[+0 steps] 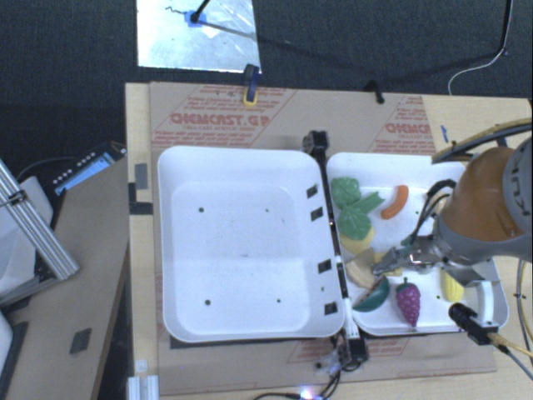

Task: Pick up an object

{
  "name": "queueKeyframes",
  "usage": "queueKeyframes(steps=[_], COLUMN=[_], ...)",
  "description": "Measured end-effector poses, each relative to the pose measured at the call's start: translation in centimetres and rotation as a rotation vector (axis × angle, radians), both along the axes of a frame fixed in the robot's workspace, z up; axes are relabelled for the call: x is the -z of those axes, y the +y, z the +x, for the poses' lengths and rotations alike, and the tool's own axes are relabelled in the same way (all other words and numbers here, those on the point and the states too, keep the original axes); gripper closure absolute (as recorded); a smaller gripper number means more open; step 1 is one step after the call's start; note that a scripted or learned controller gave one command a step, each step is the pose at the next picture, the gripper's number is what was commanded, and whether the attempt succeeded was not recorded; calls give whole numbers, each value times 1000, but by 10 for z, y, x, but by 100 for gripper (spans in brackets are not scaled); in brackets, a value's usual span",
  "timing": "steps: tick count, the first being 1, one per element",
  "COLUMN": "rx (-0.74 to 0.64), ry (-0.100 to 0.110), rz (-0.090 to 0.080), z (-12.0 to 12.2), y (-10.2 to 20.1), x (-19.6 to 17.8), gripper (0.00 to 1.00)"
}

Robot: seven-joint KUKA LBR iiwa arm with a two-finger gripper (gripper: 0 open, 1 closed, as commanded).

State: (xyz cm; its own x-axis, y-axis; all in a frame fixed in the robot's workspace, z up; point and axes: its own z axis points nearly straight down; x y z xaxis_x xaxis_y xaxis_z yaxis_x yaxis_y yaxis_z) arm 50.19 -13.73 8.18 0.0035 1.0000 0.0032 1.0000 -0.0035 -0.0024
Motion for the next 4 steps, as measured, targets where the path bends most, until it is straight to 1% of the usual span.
queueKeyframes(steps=[1, 2, 3, 4], rx=[-4, -14, -12, -4], ry=[-21, -12, -25, 3], rz=[-10, -3, -8, -3], z=[8, 74, 173, 153], y=[-3, 51, 46, 38], x=[-19, -42, -171, 6], gripper=[100, 100, 100, 100])
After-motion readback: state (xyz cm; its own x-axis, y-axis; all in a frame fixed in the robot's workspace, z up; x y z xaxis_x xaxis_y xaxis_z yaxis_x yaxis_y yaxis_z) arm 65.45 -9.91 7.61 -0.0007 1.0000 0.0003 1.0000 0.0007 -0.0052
